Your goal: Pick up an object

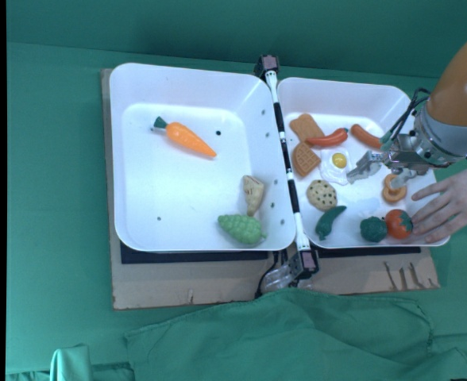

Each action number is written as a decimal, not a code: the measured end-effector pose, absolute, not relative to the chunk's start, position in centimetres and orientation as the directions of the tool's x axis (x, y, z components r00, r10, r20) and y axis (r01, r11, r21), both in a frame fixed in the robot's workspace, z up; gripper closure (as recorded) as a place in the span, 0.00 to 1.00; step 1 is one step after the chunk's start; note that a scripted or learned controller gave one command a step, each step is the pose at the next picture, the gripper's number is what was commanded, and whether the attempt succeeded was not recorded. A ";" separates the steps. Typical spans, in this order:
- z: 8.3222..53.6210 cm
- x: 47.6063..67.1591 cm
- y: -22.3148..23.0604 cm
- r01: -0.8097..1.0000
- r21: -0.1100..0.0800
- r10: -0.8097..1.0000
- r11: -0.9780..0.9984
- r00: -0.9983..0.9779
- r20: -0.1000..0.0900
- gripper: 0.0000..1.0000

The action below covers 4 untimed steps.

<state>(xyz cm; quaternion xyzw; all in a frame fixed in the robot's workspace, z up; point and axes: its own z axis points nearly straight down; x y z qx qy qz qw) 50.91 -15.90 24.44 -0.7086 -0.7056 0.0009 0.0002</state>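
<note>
The gripper [368, 167] hovers jaws spread and empty over the right bin [337, 90], beside the fried egg [338, 163]. Best to centre over the egg before descending, away from the person's hand [449, 206].

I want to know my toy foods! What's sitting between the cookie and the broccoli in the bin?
In the camera view, a green pepper lies between the cookie and the broccoli in the right bin.
</note>
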 end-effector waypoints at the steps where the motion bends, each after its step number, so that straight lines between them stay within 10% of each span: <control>1: 18.9 50.0 -15.8 1.000 -0.003 1.000 -0.005 0.005 0.000 0.00; 2: 18.4 50.2 -16.0 1.000 0.008 1.000 -0.004 0.004 -0.003 0.00; 3: 19.8 50.4 -16.2 1.000 0.019 1.000 -0.008 0.008 -0.008 1.00; 4: 24.9 51.3 -15.8 1.000 0.010 1.000 -0.002 0.002 -0.004 1.00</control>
